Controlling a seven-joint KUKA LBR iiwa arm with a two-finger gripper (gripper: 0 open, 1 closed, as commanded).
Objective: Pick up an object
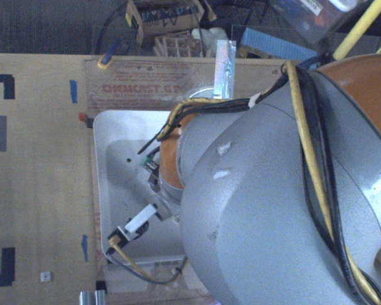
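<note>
Object: hidden from us, most likely under the arm (260, 208), in the white bin (117, 189) on the view's left side. The gripper (151, 168) sits low over the middle of that bin; we cannot tell whether it is open or closed. 1 dark speck (128, 160) lies on the bin floor just beside it, too small to identify. Judgement: descend straight, close only once centred on the target, lift vertically clear of the bin walls, and confirm the hold before travelling.
</note>
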